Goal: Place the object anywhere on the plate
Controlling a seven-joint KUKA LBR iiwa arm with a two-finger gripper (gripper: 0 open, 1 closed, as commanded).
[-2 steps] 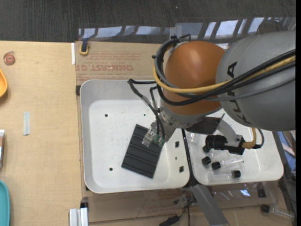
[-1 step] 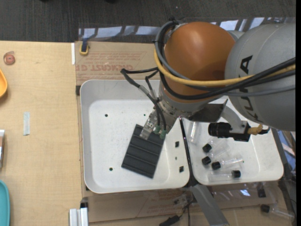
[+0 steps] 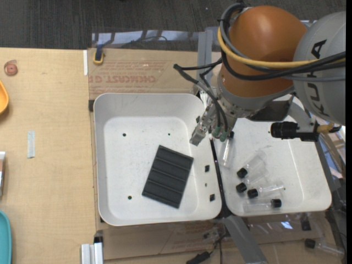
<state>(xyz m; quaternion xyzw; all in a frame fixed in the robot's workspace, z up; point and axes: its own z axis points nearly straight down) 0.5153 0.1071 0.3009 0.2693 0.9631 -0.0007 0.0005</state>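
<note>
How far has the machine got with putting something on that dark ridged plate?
Nothing looks done yet: the dark plate in the left bin has nothing on it. The claw hangs over the divide between the bins, and I cannot tell whether it carries anything. The small clear tubes with black caps lie in the right bin. Picking one up and setting it on the plate appears left to do.
</note>
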